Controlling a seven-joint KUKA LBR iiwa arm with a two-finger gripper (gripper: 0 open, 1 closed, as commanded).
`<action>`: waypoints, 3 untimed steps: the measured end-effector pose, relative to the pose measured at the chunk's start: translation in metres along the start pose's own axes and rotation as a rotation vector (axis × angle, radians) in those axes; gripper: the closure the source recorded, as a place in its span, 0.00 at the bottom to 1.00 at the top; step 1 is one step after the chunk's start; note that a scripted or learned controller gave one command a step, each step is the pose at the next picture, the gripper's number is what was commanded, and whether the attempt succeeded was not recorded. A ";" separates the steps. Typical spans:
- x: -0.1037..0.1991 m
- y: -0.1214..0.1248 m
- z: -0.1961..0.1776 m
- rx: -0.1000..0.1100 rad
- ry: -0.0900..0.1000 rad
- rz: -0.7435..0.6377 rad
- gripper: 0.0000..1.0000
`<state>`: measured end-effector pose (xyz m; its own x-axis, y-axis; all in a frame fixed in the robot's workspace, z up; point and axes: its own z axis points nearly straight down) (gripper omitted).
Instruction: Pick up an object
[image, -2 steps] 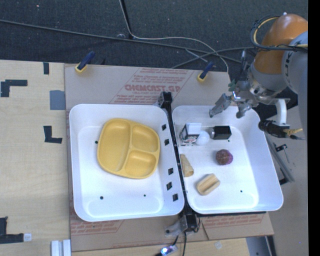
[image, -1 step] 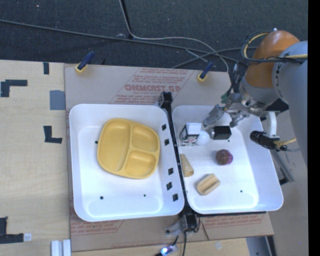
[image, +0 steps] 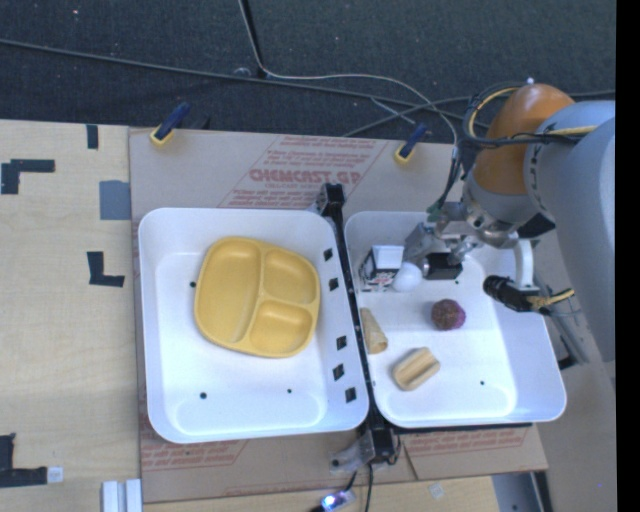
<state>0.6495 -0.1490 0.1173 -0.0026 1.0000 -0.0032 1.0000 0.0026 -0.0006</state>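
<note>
The tool (image: 425, 262) sits low at the right white bin's (image: 500, 395) eleven o'clock; whether it is spread, I cannot tell. A small white ball (image: 407, 277) lies just beside it, a dark purple round fruit (image: 448, 315) at its four o'clock.

The bench (image: 60, 330) bears a cardboard sheet (image: 290, 170) under two white bins (image: 165, 330).

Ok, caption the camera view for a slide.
Gripper low in the right bin by a white ball; yellow plate in the left bin.
</note>
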 end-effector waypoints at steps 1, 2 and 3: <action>0.001 0.002 -0.015 -0.006 0.001 -0.002 1.00; -0.002 0.008 -0.059 -0.004 0.003 0.001 1.00; -0.008 0.010 -0.121 -0.006 0.001 0.001 1.00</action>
<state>0.6599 -0.1564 0.2384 -0.0016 1.0000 -0.0019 1.0000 0.0016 0.0050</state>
